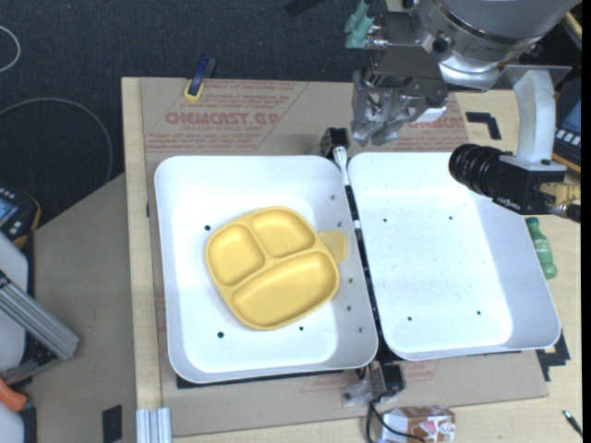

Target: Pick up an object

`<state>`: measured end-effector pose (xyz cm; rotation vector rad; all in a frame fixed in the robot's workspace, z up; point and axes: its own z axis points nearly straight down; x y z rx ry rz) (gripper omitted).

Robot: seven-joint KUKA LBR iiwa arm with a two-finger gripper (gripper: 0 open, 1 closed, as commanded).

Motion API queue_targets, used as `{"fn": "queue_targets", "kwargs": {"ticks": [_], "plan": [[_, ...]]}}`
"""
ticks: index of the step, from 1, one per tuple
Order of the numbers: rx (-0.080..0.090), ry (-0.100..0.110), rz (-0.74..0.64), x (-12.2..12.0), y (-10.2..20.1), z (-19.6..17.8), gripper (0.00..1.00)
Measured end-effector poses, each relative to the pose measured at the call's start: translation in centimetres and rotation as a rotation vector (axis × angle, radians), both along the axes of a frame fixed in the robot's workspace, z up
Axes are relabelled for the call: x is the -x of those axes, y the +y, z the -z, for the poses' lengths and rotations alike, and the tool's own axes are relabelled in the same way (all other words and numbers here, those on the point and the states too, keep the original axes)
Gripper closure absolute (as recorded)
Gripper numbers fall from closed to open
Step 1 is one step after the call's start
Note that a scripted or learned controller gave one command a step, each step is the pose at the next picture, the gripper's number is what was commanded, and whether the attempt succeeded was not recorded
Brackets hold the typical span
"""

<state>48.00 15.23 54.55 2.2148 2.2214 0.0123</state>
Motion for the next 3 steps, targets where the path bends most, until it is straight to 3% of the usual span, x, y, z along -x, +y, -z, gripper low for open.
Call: {"fn": "queue_targets", "kwargs": {"ticks": [1,2,3], "plan": [[0.004,0.015,-0.002,0.2,5.3,3.2,1.00],[0.001,0.005,0.005,0.1,3.1,0.9,1.00],[0.008,0.023,0.008,-0.5,-0.5,13.4,1.00]]}}
